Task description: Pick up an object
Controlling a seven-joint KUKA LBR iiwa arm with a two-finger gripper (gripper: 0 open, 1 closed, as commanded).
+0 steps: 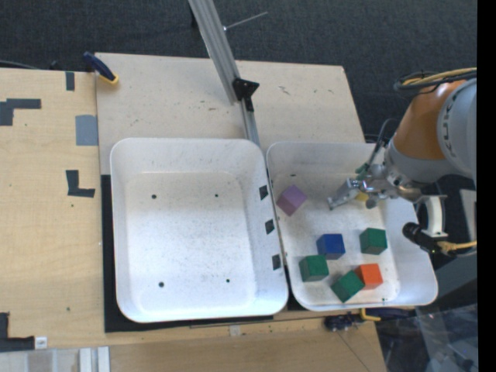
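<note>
Now the hand (335,201) hovers mid right bin (310,155), grip state unclear. Purple cube (291,200) sits just beside; a slanted descent might nudge it away.

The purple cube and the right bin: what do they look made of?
Purple cube: pale matte lilac with no shine, likely foam or painted wood; the view cannot settle which.
Right bin: smooth white moulded plastic by its look, with rounded corners and a raised rim, and faint grey scuffing on the floor.
</note>
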